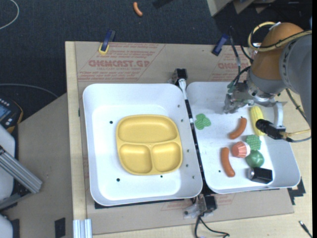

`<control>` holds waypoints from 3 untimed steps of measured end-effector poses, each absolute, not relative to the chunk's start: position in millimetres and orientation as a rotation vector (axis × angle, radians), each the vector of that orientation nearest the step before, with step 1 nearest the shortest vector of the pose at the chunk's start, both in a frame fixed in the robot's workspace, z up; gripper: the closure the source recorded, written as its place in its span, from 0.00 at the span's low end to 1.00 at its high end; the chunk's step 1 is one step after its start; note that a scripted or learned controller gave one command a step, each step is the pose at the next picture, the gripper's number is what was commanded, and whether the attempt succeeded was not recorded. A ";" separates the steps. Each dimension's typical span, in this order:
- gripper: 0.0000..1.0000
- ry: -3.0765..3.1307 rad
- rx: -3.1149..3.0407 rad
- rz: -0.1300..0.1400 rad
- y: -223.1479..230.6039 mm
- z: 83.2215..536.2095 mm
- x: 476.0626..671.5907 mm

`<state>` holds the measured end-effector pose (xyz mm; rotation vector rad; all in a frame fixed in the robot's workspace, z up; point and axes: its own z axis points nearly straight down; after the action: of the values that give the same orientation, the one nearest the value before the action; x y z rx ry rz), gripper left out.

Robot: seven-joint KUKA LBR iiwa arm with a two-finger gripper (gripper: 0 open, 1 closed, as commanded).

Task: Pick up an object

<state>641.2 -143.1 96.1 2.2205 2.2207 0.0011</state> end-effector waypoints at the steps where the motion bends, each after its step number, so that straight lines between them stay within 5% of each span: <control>1: 1.00 2.216 2.217 0.005 -152.3 145.8 641.9; 3: 1.00 2.218 2.217 0.005 -155.8 227.0 652.9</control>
<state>652.9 -155.8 227.0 2.2167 2.2180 0.0047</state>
